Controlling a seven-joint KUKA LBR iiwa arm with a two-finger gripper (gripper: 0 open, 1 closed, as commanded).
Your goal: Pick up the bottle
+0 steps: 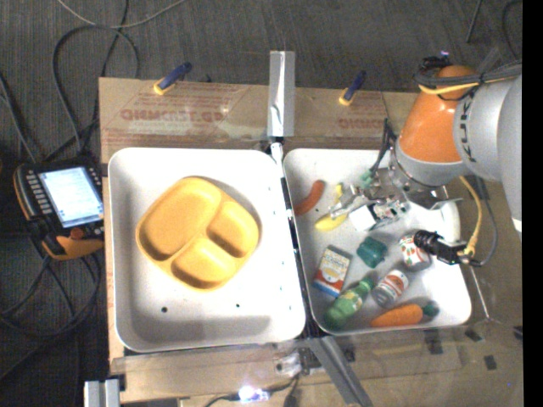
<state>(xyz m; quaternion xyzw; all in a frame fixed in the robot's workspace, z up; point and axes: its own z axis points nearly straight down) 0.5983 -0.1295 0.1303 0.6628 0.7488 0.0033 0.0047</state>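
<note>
1. The arm [441,134] comes in from the right, over the upper part of the right bin [462,312].
2. The gripper [379,203] hangs low in this bin, near its upper middle. The fingers are dark and mixed with small things under them, so I cannot tell if the jaws are spread or pressed together, and I see nothing clearly between them.
3. The bottle [347,303] is green and lies tilted close to the bin's front left corner. It is well apart from the gripper.
4. A small box [333,268] lies just above the bottle, and a can [391,287] just to its right.
5. A carrot [397,315] lies along the front wall, right of the bottle.
6. A teal block [372,251] is between the box and the gripper.
7. A banana [331,219] and a red sausage [309,197] lie left of the gripper.
8. The left bin [127,312] holds a yellow plate [198,231] with three compartments.
9. A tablet [64,195] lies on the floor, left of the bench.
</note>
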